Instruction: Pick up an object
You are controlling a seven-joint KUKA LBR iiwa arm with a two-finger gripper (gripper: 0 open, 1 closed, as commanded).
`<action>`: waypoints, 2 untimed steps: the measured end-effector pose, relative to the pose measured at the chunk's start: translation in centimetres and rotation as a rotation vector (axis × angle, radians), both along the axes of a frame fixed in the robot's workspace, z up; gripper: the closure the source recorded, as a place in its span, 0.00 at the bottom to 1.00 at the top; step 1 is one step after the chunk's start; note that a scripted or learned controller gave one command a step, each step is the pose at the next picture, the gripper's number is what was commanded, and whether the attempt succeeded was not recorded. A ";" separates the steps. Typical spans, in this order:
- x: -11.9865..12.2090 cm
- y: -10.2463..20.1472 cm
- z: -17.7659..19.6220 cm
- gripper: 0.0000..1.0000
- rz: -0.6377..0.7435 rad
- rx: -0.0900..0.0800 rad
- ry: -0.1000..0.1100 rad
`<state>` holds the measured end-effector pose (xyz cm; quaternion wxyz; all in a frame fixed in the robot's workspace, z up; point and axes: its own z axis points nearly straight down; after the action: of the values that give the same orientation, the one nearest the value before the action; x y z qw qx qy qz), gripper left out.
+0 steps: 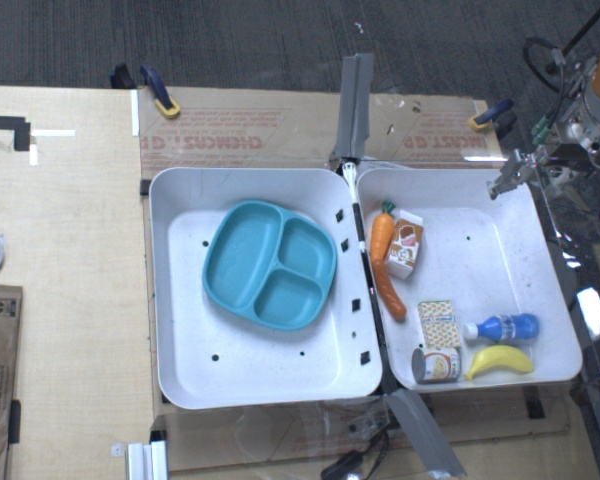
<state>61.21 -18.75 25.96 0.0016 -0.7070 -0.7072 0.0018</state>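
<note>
A smooth blue plate [270, 264] with three dips sits in the left bin [180, 368]. In the right bin [500, 230], an orange carrot [381, 236] touches a small carton [405, 245]. At five o'clock lie a box [436, 323], blue bottle [504, 328] and curved yellow banana [500, 362]. The gripper [515, 173] hangs over the bin's one o'clock corner; I cannot tell how wide it is.

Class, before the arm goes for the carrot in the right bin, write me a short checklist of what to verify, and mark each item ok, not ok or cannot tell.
1. Carrot in the right bin, fully in sight: ok.
2. Space around it: not ok; a small carton lies against its right side and a sausage starts at its lower tip.
3. Nothing lying on top of it: ok.
4. Tool above the bin's upper right corner, away from the carrot: ok.
5. Tool open: cannot tell.
</note>
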 end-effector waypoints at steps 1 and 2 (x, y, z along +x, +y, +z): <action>0.5 -2.3 -14.6 0.00 0.266 0.002 -0.002; -4.2 -2.4 -16.9 0.00 0.436 0.002 -0.003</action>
<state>56.98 -21.18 9.03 0.0010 -0.5375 -0.8433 0.0002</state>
